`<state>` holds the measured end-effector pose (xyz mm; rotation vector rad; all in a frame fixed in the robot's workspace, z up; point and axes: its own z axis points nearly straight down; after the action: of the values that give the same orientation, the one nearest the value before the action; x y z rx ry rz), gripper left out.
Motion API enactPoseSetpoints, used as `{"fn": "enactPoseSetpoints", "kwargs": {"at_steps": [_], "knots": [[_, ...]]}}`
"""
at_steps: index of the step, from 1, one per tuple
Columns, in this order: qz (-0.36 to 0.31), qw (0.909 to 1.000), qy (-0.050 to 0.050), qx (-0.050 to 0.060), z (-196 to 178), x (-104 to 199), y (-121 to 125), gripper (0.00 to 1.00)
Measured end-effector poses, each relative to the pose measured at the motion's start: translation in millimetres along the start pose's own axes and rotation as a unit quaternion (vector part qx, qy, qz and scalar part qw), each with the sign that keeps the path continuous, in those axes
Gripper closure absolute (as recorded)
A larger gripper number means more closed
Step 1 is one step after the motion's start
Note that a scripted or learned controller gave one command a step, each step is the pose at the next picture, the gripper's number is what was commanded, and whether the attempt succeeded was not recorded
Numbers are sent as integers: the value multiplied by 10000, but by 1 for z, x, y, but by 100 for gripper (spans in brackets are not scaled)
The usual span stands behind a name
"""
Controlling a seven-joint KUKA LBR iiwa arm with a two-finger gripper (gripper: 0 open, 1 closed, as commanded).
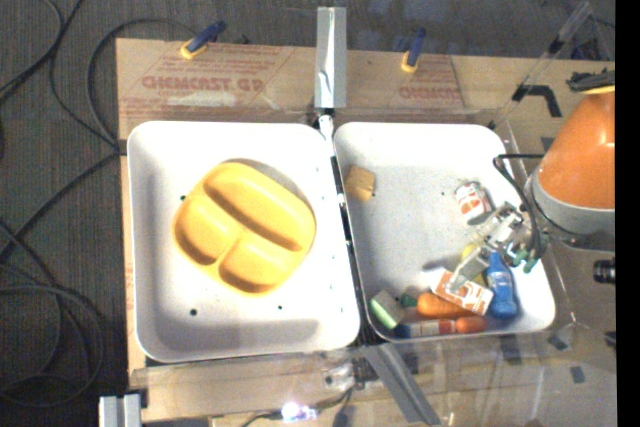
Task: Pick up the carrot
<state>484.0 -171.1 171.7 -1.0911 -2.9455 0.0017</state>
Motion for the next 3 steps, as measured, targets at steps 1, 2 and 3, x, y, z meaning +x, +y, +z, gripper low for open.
{"fn": "enactPoseSetpoints", "kwargs": {"at_steps": [1,2,3], "knots": [[-863,9963,3,-9,26,47,58,0],[-2513,9678,-108,-44,80,36,52,0],[-2515,9678,-88,-54,71,37,54,100]]}}
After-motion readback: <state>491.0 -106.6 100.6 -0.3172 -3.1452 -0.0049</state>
